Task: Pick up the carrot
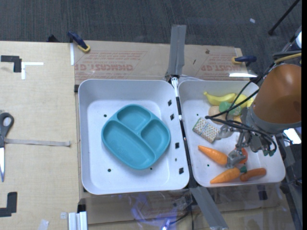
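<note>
Two white bins sit side by side: the left bin [86, 143] holds a blue divided plate [136, 136], and the right bin [192, 128] holds a banana [218, 98], a sponge [206, 129] and carrots. The gripper [236, 158] hangs low over one carrot [213, 154]; its finger spread is too blurred to judge. The carrot looks light, rigid and smooth, best pinched mid-body, though neighbouring carrots [237, 175] and the front wall crowd it.

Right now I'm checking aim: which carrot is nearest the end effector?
The upper carrot, lying alone left of the end effector; its thick end reaches it. The other two lie below, by the bin's front wall.
</note>
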`<state>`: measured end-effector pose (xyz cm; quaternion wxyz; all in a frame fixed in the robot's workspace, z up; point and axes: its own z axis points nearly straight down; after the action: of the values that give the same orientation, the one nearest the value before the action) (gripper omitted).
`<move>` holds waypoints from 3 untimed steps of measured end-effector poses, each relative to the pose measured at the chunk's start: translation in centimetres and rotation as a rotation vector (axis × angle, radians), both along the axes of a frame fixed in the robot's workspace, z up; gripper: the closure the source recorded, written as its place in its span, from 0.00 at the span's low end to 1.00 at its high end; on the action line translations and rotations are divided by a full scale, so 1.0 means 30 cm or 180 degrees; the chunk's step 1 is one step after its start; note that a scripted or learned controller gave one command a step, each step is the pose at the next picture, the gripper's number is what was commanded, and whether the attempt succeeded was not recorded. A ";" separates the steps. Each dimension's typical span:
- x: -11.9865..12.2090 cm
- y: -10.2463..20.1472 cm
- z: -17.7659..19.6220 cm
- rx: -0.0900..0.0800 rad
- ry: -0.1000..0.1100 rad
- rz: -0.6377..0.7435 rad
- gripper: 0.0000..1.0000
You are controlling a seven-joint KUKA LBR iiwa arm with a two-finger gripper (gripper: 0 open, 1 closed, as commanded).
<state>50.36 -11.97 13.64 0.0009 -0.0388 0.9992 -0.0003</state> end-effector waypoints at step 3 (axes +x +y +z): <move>-0.064 0.073 -0.110 0.0002 -0.0048 -0.1530 1.00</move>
<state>48.43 -9.76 10.34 0.0082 0.2002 0.9797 -0.0004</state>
